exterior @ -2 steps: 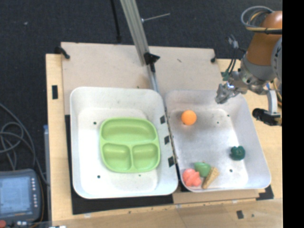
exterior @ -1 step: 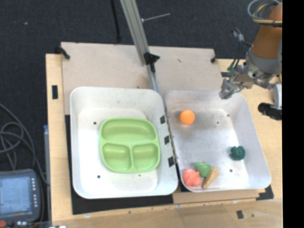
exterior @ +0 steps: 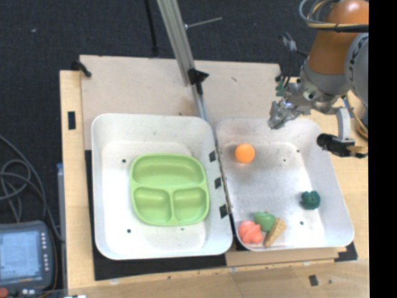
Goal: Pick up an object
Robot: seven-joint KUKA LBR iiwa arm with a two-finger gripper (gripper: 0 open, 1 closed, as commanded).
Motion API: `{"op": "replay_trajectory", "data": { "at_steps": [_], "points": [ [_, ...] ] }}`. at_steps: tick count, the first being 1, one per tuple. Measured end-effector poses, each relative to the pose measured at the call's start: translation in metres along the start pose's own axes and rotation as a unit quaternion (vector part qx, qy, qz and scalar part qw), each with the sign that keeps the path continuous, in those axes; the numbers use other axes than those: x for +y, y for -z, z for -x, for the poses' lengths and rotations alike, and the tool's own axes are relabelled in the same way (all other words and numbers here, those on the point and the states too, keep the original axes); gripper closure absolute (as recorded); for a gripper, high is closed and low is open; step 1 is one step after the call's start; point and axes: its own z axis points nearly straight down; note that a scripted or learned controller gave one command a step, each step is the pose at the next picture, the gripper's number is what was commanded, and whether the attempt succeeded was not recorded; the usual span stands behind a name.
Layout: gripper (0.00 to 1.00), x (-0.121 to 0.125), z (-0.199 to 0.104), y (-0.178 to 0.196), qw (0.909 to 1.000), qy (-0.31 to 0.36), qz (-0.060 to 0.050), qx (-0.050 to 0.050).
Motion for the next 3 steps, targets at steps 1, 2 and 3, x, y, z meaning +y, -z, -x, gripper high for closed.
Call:
{"op": "replay_trajectory", "data": {
  "at_steps": [1,2,3],
  "points": [
    [1.0,-0.006,-0.054,-0.007,1.0,0.0,-0.001,0.0],
    [1.0,-0.021,-0.112,-0.007,1.0,0.0,-0.001,0.0],
    [1.0,-0.036,-0.161,-0.001,1.0,0.0,-0.001,0.0]
  ]
}}
